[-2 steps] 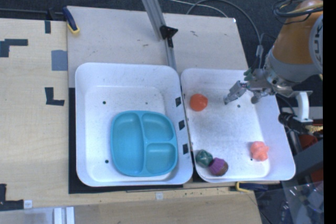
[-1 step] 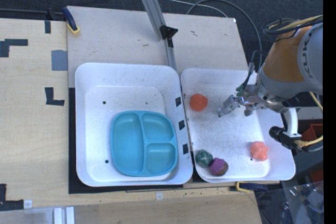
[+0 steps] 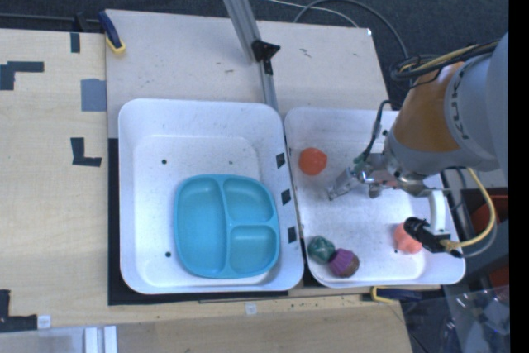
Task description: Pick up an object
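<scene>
In the right bin (image 3: 347,128), an orange ball (image 3: 312,161) lies near the left wall. A dark green lump (image 3: 321,248) and a purple lump (image 3: 345,262) sit together at the front edge. A salmon-pink object (image 3: 404,238) rests at the front right, partly behind a black fitting on the arm. My gripper (image 3: 354,191) hangs over the middle of the right bin, a little right of the orange ball and apart from it. Its two fingers are spread open with nothing between them.
The left bin (image 3: 140,178) holds a light blue divided plate (image 3: 225,225). A slanted metal pole (image 3: 240,4) runs from the top down to the seam between the bins. The grey arm with its orange band (image 3: 426,116) and its cables cover the right bin's far right side.
</scene>
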Robot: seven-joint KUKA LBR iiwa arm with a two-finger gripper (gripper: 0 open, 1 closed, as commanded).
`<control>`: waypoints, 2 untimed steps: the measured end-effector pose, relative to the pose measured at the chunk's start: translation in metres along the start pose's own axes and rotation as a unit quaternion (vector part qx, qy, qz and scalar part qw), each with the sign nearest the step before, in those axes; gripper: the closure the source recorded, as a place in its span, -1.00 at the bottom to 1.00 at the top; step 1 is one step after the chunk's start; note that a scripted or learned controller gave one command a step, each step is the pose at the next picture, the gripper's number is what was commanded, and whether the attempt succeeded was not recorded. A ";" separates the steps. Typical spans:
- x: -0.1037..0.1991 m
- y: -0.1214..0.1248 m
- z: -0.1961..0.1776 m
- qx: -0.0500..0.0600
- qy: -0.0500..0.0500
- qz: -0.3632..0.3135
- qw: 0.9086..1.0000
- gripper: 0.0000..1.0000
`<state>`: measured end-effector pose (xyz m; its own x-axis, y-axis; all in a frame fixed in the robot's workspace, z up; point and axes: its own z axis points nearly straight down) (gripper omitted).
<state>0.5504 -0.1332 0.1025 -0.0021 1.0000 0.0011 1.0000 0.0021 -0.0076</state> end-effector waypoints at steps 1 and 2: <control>0.000 0.001 -0.013 -0.002 0.000 -0.001 1.000 1.00; -0.009 0.006 -0.064 -0.005 -0.001 0.001 1.000 1.00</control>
<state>0.5572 -0.1420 0.1664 -0.0006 1.0000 -0.0012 1.0000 0.0006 0.0030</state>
